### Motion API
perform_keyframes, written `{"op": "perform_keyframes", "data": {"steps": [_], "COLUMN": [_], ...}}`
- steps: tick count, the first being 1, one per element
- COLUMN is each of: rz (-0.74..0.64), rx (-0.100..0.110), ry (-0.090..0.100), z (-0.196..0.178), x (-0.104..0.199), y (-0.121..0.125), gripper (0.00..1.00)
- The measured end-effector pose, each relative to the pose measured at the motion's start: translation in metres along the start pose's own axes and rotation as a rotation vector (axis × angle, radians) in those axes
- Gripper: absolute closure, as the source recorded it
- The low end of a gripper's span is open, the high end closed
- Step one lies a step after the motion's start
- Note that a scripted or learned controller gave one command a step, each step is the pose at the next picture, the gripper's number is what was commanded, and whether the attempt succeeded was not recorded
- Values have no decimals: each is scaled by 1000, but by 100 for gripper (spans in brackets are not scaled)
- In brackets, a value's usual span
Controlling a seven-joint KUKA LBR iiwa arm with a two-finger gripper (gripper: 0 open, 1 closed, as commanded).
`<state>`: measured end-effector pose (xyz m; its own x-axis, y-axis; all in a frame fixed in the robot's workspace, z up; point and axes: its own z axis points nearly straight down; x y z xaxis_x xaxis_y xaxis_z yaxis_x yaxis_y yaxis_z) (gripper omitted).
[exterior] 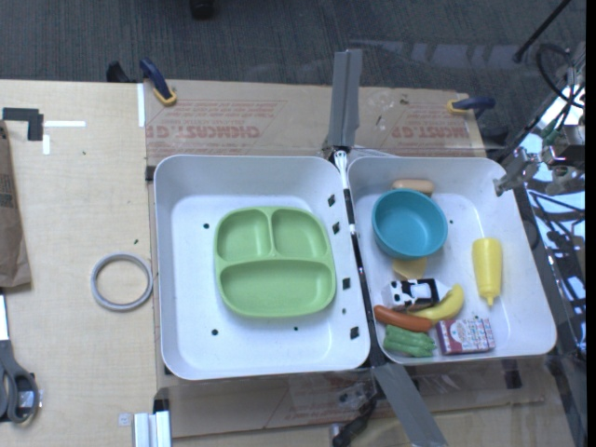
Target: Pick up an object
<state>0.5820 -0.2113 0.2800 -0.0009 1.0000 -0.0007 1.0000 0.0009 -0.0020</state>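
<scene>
Contents taken from the near edge outward, each placed against the blue bowl [410, 224] in the right bin [521, 250]. Nearest the front: green pea pod [409, 343] and red carton [467, 336], below the bowl, the carton to the right. Just beyond: orange carrot [399, 318]; banana [441, 304] and black-and-white toy [413, 292], touching, directly below the bowl. Yellow bottle [487, 266], upright in view, right of the bowl and apart from it. Yellow item [408, 266], partly under the bowl's near rim. Pink sausage-shaped piece [413, 186], just behind the bowl. Left bin [186, 268], left of the bowl: green divided plate [275, 262]. Tape ring [122, 280] farther left on the bench.
</scene>
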Motion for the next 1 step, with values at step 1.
{"op": "perform_keyframes", "data": {"steps": [1], "rz": [364], "rx": [1], "ry": [1], "z": [122], "x": [29], "y": [8], "gripper": [0]}}
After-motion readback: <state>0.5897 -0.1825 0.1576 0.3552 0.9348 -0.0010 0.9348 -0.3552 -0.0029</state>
